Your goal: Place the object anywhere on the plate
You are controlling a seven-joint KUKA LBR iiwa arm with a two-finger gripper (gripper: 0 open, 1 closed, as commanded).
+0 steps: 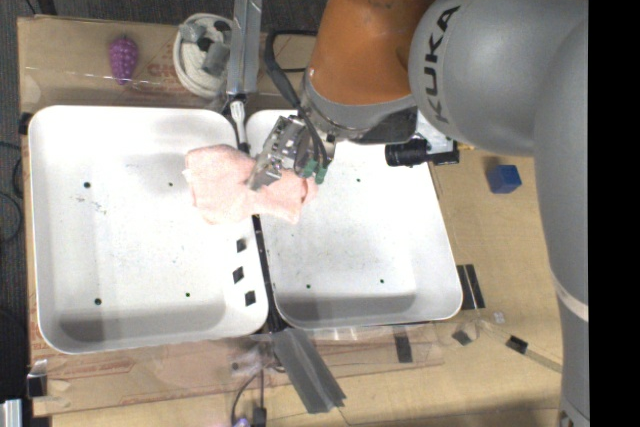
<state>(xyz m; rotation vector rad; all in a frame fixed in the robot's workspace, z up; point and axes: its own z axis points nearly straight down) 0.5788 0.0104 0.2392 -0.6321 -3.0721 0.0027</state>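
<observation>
A pale pink plate (225, 187) lies across the ridge between the two white bins, most of it in the left bin (100, 245) and its right edge over the right bin (380, 245). My gripper (272, 165) hangs over the plate's right part, close above or touching it, and hides part of the plate. A small green piece (320, 172) shows at the gripper's right side; I cannot tell whether it belongs to the gripper or is a separate thing.
Behind the bins on the bench are a purple object (123, 57), a white round holder (203, 50) and an upright grey bar (243, 40). A blue block (505, 178) sits right of the right bin. The big arm covers the right bin's far corner.
</observation>
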